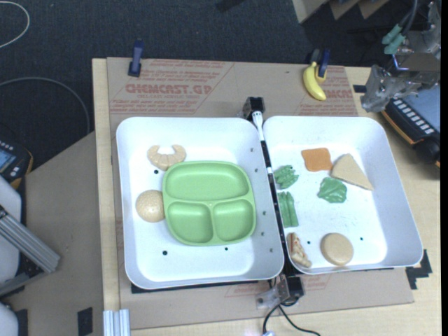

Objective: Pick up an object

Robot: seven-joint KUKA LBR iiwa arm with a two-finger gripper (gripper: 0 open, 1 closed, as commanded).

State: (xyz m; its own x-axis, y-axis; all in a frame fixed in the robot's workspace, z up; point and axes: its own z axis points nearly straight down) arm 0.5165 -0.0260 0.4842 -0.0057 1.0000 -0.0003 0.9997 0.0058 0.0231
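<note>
Nearest to where I stand, a black clip (290, 288) at the tabletop's (210, 82) front edge pinches the two bins together where they meet; a matching one (253, 106) sits at the far end of the same seam, which looks like the reason the bins stay put.

Going by size: the left bin (129, 187) carries a green divided tray (209, 202) near its middle, taking up most of the floor. Along the tray's left edge lies a round tan bun (150, 205), and just beyond its far left corner a bitten pale pastry (166, 155).

The right bin (392, 187) holds the smaller pieces, spread apart, which I judge makes any of them fair game for picking. A cream wedge (351, 171) lies toward the far right, an orange square (316, 159) just left of it, a round tan disc (337, 248) near the front edge. A green leafy lump (332, 190) sits mid-bin; a second green piece (285, 176) and a green strip (288, 209) hug the left wall, and a small browned piece (297, 248) rests in the front left corner.

A yellow banana (313, 81) lies on the tabletop past the right bin's far edge.

The gripper (383, 89) hangs off the right bin's far right corner, above no piece; I cannot tell how its jaws are set.
</note>
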